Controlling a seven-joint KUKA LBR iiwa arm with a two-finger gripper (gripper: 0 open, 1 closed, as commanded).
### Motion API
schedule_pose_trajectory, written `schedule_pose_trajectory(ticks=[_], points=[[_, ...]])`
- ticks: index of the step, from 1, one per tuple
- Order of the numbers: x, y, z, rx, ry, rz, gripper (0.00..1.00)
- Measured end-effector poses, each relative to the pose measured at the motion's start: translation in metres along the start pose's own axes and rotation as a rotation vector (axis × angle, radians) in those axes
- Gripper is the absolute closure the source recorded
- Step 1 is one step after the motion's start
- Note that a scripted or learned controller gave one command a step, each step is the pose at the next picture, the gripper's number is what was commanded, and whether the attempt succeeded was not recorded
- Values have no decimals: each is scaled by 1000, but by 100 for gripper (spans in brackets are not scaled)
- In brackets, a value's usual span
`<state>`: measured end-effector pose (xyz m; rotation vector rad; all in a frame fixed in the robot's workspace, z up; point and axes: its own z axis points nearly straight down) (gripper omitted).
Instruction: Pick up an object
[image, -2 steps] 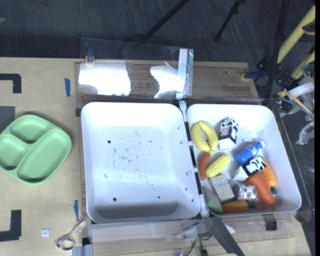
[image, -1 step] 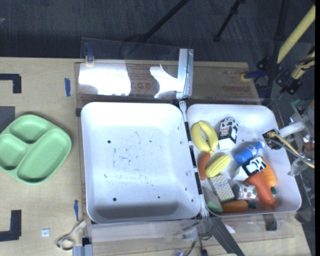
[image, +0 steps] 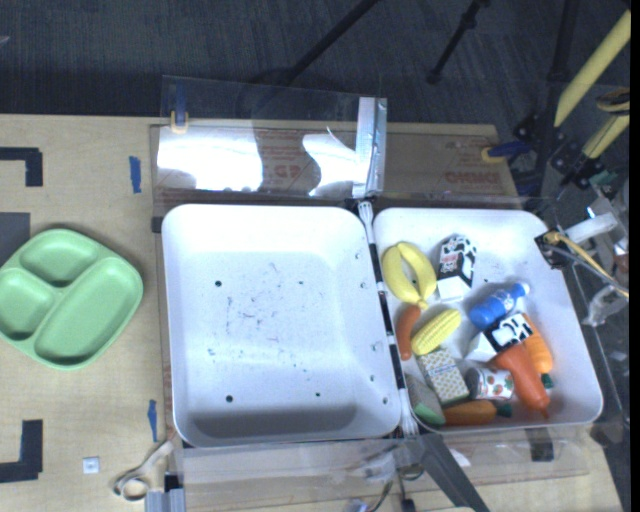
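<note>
Right bin (image: 575, 300) crowded: yellow banana (image: 407, 270) by the divider, corn cob (image: 436, 329) just below it, blue bottle (image: 497, 304) beside, orange carrot (image: 527, 370) toward the near corner, green divided plate (image: 66, 297) out left on the desk (image: 70, 420), tool state impossible to tell

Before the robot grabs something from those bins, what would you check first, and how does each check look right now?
1. Objects available: ok, the right bin holds a banana, a corn cob, a blue bottle and carrots.
2. Easy target: ok, the banana lies on top at the pile's edge.
3. Crowding: not ok, most objects touch or overlap.
4. Left bin as drop spot: ok, bare floor.
5. Gripper state: cannot tell.
</note>
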<state>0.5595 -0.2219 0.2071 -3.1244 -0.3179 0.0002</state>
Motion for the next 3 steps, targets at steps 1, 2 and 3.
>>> schedule_pose_trajectory(ticks=[1, 2, 3], points=[[25, 6, -17, 0, 0, 1, 0], [-7, -9, 25, 2, -2, 2, 0], [20, 6, 1, 0, 0, 2, 0]])
